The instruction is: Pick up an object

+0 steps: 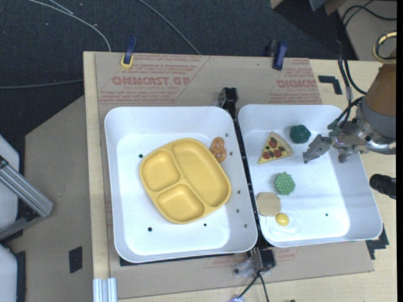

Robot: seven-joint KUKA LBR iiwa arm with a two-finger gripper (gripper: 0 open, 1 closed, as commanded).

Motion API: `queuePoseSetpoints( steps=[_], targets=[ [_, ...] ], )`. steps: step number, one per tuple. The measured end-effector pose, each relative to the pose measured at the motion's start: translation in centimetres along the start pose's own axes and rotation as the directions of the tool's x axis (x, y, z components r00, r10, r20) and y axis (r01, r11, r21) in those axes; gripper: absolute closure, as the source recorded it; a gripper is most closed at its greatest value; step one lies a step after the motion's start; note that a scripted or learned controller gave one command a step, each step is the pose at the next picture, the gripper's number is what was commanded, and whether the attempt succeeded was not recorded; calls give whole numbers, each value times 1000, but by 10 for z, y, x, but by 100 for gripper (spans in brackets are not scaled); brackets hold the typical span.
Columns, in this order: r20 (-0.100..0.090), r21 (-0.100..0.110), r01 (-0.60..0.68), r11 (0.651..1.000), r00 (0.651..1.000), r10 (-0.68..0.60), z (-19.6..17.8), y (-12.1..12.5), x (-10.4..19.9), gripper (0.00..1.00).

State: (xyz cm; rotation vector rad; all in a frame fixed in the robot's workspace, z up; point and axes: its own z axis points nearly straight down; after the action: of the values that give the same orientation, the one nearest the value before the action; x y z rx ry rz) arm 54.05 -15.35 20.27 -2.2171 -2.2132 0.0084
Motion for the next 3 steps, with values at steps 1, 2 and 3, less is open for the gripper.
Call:
queuePoseSetpoints(
  steps=[1, 2, 3],
  targets=[
    [2, -9, 2, 1000, 1000, -2, -4, 2, 0, 0],
    [1, -7, 1, 1000, 1000, -1, 47, -5, -7, 0],
    [2, -10, -1, 1000, 1000, 1, 107, -8, -8, 0]
  ],
)
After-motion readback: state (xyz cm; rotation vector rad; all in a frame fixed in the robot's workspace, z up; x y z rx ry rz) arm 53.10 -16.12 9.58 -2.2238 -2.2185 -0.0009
